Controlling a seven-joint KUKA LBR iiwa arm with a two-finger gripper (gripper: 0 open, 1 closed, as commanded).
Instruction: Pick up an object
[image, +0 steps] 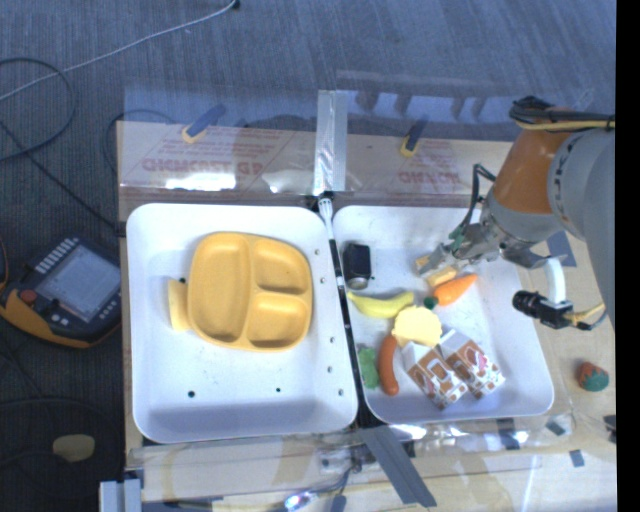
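Note:
The right bin (520, 385) holds a black block (357, 262), a banana (380, 302), a carrot (455, 289), a pale yellow piece (417, 325), a red sausage (388, 364) beside a green piece (369, 366), and two brown-and-white cartons (452, 370). My gripper (448, 258) is low in the upper right part of this bin, just above the carrot and right of the black block. A small tan shape lies at its tip; I cannot make out whether it is held.
The left bin (150, 400) carries a yellow divided plate (250, 290). Outside the bins, a handheld pendant (65, 290) lies on the floor at the left, and a small red-and-green toy (592, 376) sits on the bench at the right.

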